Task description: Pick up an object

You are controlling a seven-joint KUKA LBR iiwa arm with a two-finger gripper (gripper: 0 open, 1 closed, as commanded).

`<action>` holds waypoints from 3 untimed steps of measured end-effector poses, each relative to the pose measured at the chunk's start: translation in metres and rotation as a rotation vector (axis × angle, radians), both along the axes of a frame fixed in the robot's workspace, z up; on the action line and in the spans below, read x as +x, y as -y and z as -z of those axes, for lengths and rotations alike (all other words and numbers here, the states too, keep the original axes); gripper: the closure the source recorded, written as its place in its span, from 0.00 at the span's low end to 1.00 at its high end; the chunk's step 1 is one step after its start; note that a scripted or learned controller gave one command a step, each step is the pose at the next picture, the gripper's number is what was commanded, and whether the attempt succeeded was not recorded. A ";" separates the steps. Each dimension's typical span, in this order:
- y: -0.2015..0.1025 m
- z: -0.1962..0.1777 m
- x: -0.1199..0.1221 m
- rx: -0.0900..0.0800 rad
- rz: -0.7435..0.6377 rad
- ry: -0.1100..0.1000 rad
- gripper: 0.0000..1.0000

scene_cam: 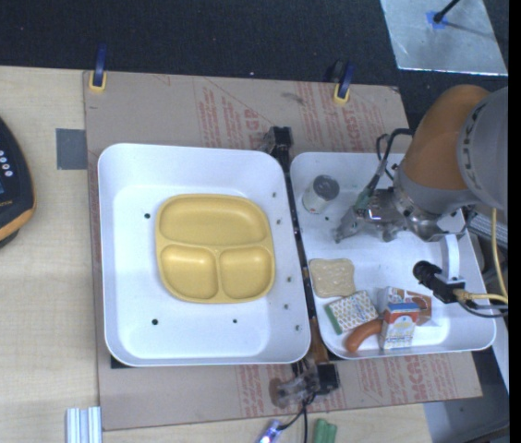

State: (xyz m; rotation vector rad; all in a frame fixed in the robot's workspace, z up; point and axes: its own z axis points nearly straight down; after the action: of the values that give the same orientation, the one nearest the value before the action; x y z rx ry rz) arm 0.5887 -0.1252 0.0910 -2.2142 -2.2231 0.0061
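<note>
Grey tool [351, 225] hangs low in the right bin [464, 344], grip state indiscernible. Approach step, nothing lifted. Nearest candidates: round cap [323, 189], toast slice [333, 276]. Next: descend squarely, close.

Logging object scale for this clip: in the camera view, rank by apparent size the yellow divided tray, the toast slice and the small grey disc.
1. Yellow divided tray
2. Toast slice
3. Small grey disc

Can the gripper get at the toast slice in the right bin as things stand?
Probably yes: the toast slice lies flat with its top uncovered, and the gripper hangs just above it with nothing between them.
</note>
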 end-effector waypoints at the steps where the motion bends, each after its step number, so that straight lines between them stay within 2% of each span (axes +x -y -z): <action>1: 0.087 -0.022 0.068 0.000 0.002 0.004 0.00; 2: 0.051 -0.004 -0.040 0.000 -0.001 0.000 0.00; 3: 0.052 -0.014 -0.040 -0.001 -0.004 -0.001 1.00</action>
State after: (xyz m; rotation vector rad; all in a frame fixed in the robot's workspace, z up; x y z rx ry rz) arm 0.5486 -0.1772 0.1050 -2.2098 -2.2274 0.0087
